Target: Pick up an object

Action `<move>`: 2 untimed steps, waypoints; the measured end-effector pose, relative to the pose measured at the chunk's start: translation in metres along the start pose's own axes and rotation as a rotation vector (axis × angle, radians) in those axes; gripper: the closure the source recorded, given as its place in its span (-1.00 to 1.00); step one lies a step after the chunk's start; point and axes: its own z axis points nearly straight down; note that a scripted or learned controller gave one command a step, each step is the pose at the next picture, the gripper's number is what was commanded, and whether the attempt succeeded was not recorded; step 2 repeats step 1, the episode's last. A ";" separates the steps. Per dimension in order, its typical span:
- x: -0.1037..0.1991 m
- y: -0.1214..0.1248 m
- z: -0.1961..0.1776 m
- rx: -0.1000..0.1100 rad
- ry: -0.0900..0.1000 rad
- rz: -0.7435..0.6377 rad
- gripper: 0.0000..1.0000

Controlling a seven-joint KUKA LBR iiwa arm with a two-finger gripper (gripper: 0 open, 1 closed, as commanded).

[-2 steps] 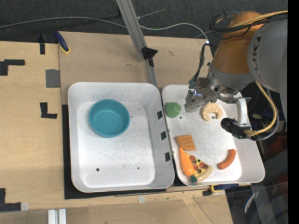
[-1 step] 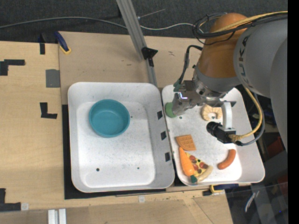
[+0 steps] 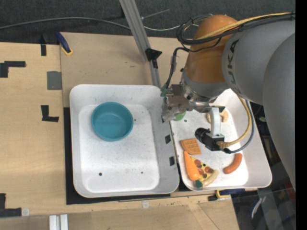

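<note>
The arm reaches in from the right, and my gripper [image 3: 172, 110] is low over the near-left corner of the right bin [image 3: 254, 178]. A bit of green [image 3: 180, 114] shows right under it; I cannot tell what it is or whether it is held. In the same bin lie a square cracker [image 3: 191, 146], a carrot [image 3: 192, 167], a pizza slice [image 3: 207, 173] and a sausage [image 3: 232, 163]. A teal bowl [image 3: 112, 121] sits upright in the left bin [image 3: 86, 176].
A grey pole [image 3: 139, 32] slants down to the bins' back edge near the gripper. Cables [image 3: 242, 133] loop from the wrist over the right bin. Black tape marks [image 3: 48, 114] lie on the wooden bench at left.
</note>
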 end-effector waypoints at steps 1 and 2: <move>0.053 -0.017 0.000 0.001 0.000 -0.001 1.00; 0.053 -0.017 0.000 0.001 0.000 -0.001 1.00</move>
